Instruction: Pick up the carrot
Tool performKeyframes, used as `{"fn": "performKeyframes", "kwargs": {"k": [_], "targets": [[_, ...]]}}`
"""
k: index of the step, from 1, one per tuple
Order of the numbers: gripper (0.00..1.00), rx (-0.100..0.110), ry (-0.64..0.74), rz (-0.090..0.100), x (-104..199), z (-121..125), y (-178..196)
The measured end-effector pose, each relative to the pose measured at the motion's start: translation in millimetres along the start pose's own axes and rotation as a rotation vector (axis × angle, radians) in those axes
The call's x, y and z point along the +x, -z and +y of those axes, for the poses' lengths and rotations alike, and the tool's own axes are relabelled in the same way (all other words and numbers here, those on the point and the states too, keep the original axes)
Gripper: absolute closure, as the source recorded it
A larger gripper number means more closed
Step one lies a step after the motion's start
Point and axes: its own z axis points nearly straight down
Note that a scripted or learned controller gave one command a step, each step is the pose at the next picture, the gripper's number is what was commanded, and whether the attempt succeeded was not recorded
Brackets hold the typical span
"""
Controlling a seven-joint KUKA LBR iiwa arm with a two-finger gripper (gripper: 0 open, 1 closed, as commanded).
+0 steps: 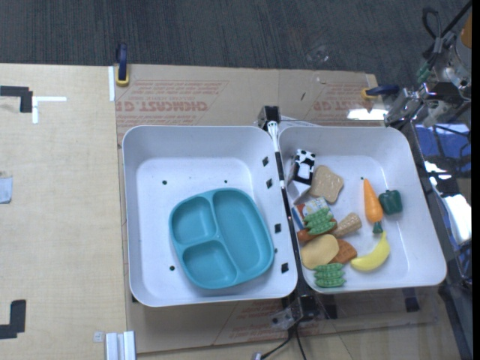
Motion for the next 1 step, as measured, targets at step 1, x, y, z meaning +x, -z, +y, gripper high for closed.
{"fn": "performKeyframes", "kwargs": {"k": [1], "targets": [[0.00, 0.001, 0.076, 0.000, -5.2, 2.2, -136.8]]}}
